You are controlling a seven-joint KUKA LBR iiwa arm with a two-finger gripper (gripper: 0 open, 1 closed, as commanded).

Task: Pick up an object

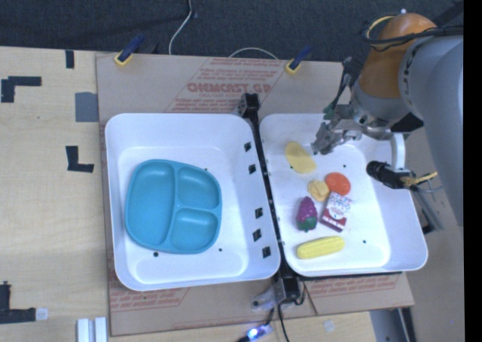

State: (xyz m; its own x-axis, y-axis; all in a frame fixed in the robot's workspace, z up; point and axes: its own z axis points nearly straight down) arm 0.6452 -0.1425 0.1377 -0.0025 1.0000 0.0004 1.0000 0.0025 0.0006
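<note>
camera view, one entry.

step in hand: approach. the gripper (325, 142) hangs over the far part of the right bin (376, 258), just beside the pale yellow piece (300, 158); nothing reads as lifted, so the pick is judged not yet made.

next move calls for: a choice of target and a straight descent onto it. the pale yellow piece is the nearest candidate and lies apart from the cluster, so it should be the easier one; the tips would need to shift a little toward the divider to straddle it before closing.

pincer: dark, small, seen from above at a slant. how far open, i cannot tell; no item is visible between the tips, and contact with the bin floor or with the yellow piece cannot be made out.

task's things, all in the right bin:
- pale yellow piece, far-left part, near the divider.
- orange-red round item (338, 182), middle.
- small yellow chunk (318, 190), touching or just beside the orange-red one.
- purple eggplant-like toy (306, 213), next to the chunk on the near side.
- red and white packet (336, 212), just beside the purple toy.
- corn cob toy (320, 246), near edge, lying crosswise.

other holdings: left bin (120, 137) bearing a blue divided plate (174, 206); arm (392, 62) entering from the right with its orange band.
</note>
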